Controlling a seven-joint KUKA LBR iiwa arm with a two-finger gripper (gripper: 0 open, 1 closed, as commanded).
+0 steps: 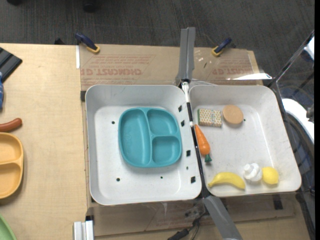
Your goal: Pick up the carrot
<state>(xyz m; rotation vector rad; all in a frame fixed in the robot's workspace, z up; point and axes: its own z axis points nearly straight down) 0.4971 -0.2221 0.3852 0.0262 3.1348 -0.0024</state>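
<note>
We approach the carrot (202, 140), lying against the right bin's (280, 109) left wall, from above, fingers across its width; gripper state: cannot tell.

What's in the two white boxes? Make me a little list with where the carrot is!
left bin: teal divided plate
right bin: carrot, cracker, round biscuit, banana, white piece, lemon
carrot: along the right bin's left wall, leafy end toward the camera
cracker: just above the carrot
round biscuit: right of the cracker
banana: near edge
white piece: between banana and lemon
</note>
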